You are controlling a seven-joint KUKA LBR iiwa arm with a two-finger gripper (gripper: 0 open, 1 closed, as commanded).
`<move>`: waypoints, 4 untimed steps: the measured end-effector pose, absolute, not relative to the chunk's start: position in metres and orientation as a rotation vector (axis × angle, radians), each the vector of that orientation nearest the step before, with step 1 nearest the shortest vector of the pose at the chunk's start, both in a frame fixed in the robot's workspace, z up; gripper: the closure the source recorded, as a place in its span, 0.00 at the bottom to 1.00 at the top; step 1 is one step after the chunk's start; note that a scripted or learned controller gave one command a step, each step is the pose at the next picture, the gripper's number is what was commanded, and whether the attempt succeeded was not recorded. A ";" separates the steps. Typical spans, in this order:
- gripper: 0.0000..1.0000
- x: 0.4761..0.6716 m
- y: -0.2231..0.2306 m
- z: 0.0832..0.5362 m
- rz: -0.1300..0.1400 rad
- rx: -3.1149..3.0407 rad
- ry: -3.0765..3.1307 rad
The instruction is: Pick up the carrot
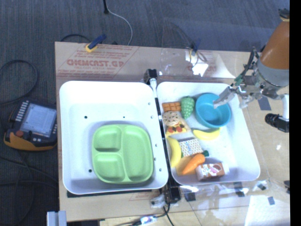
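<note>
Arm (277,51), at three o'clock, cut off by the right edge above its orange band. Gripper (221,100) blurred over the blue bowl (212,111); finger state indeterminate. Carrot (193,164) overlapped at its leafy end by a patterned packet (190,147). Banana (174,152) partly covered by the same packet.

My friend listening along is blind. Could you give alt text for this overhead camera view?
A grey robot arm's gripper hangs over a blue bowl in the right bin, far from the carrot among toy foods. The left bin holds a green divided plate.
</note>
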State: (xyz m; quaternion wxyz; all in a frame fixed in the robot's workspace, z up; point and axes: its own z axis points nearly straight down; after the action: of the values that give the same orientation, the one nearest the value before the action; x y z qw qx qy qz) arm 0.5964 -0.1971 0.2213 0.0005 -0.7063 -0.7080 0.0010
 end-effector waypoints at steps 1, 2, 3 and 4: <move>0.00 0.509 -0.149 0.165 0.006 -2.031 -2.387; 0.00 0.488 -0.117 0.092 -0.006 -1.711 -2.650; 1.00 0.492 -0.117 0.102 -0.013 -1.717 -2.655; 1.00 0.484 -0.103 0.124 0.002 -2.191 -2.250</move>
State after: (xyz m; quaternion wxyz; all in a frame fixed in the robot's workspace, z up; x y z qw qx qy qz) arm 0.4839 -0.1034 0.1238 0.0004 -0.6976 -0.7165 0.0007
